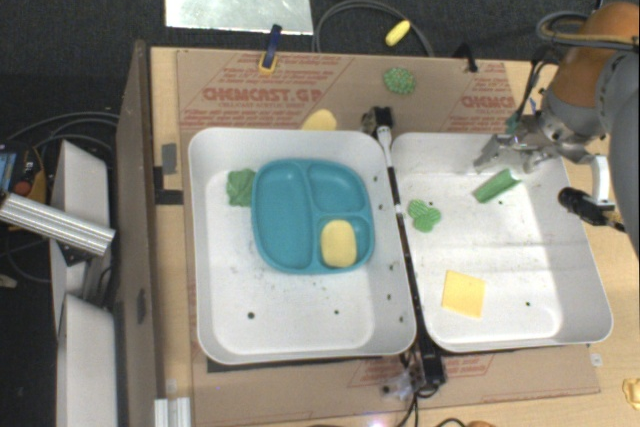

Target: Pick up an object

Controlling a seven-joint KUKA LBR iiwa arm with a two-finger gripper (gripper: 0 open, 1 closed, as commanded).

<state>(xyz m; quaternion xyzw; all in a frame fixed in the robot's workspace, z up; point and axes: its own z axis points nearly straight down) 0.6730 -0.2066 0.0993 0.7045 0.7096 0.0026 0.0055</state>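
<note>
Gripper [510, 153]: fingers spread apart, grasping nothing, low over right bin [570, 315].
Arm [590, 85]: enters from right, wrist bent downward.
Green block [496, 185]: just below fingertips.

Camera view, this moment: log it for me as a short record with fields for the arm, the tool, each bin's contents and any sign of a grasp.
arm: enters from the view's right, over the right bin
tool: above the right bin's far part, next to the green block
grasp: nothing seen held
right bin: green block, small green piece, yellow slice
left bin: blue divided plate with a yellow item in its near right compartment; green piece at the plate's left edge
</note>
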